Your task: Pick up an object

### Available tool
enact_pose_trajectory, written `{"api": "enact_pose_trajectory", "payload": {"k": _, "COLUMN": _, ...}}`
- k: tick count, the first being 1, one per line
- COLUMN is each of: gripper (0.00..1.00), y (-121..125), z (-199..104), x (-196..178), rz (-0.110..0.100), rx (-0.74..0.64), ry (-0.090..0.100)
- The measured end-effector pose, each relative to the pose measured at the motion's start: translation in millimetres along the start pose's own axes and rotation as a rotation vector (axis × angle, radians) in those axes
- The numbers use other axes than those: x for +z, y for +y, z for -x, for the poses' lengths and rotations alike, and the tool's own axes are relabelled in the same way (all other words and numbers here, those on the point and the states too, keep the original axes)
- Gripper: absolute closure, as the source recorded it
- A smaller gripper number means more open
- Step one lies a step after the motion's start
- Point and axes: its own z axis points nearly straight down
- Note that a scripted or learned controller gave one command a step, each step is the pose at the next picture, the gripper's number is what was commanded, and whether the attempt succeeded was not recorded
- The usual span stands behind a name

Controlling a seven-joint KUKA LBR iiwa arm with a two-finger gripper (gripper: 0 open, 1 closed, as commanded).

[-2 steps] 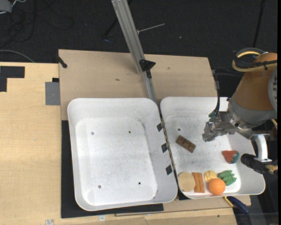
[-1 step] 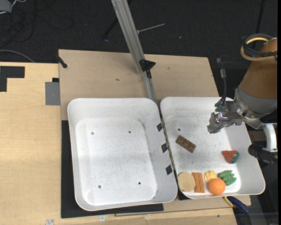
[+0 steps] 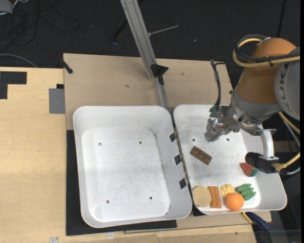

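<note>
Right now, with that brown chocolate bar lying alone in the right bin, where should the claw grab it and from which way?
Come straight down on the brown chocolate bar and pinch across its short width, near the middle. It lies flat and diagonal on the right bin floor, apart from the food pile along the near edge, so both long sides look free; the claw would likely need turning to match the slant.

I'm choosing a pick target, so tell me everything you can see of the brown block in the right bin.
The brown block is a small flat rectangular piece, dark brown like a chocolate bar, with faint segment lines. It lies flat and askew on the floor of the right bin, near the middle. It rests apart from the toy foods along the near edge, and nothing touches it. The gripper hangs just beyond it, not on it.
</note>
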Motion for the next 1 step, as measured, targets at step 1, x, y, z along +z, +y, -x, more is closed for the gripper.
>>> {"api": "enact_pose_trajectory", "payload": {"k": 1, "gripper": 1.0, "y": 12.8, "z": -42.4, "x": 6.6, "rz": 0.0, "rx": 0.001, "ry": -0.001}}
